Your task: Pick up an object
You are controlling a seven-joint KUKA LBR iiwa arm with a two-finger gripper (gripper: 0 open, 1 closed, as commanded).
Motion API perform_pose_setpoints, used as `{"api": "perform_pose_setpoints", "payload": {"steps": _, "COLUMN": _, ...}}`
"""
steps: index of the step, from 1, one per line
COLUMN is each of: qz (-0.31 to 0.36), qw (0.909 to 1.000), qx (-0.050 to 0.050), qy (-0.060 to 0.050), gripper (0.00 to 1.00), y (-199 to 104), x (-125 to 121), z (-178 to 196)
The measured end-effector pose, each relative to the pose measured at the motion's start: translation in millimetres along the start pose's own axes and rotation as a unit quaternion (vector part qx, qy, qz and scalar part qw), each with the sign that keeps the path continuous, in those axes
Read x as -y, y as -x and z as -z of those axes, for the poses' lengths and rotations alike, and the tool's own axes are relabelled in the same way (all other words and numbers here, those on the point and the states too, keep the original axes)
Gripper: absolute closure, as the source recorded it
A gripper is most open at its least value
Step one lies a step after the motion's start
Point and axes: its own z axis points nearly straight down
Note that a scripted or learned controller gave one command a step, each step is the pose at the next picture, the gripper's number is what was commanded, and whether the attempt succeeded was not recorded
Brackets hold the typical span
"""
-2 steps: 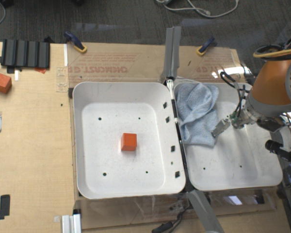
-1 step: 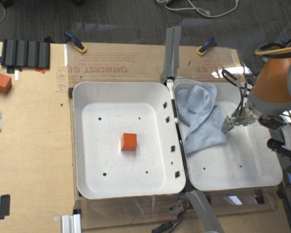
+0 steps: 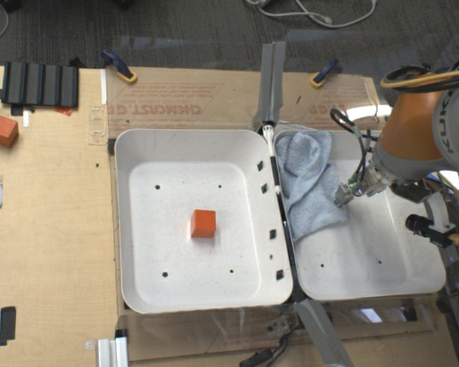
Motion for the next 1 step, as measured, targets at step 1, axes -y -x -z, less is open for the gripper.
{"api": "perform_pose_setpoints", "payload": {"steps": 1, "qz": -0.108, "qw": 0.9941, "qx": -0.001, "qy": -0.001, "gripper": 1.0, "y": -50.9, "x": -54.3, "z": 110.1}}
